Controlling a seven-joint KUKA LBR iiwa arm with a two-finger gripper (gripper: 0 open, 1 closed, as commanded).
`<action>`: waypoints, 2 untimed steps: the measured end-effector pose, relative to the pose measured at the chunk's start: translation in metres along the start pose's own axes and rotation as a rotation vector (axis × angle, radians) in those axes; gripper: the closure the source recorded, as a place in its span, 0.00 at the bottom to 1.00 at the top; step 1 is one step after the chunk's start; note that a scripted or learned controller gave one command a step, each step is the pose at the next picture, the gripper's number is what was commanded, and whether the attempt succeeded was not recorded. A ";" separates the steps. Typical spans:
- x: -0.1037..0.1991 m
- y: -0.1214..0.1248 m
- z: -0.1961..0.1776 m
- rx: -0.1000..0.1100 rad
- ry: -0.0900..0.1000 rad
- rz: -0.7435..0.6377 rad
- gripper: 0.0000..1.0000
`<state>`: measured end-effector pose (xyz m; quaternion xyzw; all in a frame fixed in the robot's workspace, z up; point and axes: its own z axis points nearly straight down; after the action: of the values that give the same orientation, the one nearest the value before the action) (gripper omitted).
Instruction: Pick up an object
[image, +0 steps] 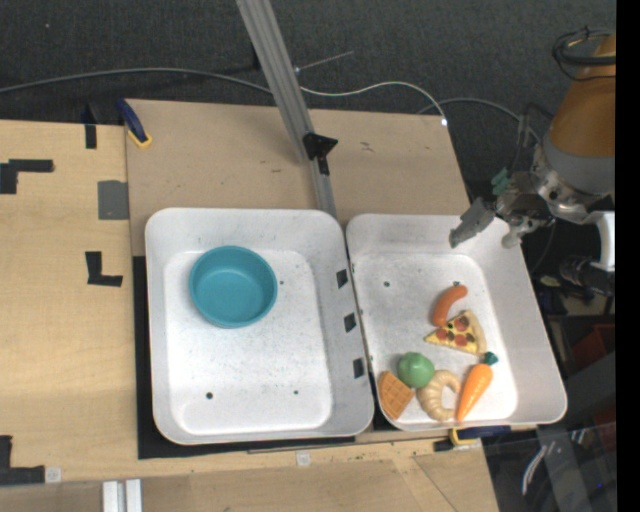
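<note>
One orange carrot (475, 389) with green top; claw (490, 228) spread wide, holding nothing.

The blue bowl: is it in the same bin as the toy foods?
No, the blue bowl sits alone in the left bin, while the toy foods lie in the right bin.

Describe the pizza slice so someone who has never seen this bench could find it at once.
Look in the right bin, where toy foods cluster toward its near right side. The pizza slice lies just below the sausage and above the carrot. It alone is a flat yellow triangle with red spots.
</note>
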<state>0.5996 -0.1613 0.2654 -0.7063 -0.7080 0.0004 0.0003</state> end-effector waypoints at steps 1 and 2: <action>0.000 0.000 0.000 0.000 0.000 0.000 0.00; 0.005 -0.006 0.046 0.005 0.000 0.000 0.00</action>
<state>0.5937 -0.1565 0.2197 -0.7064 -0.7078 0.0020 0.0021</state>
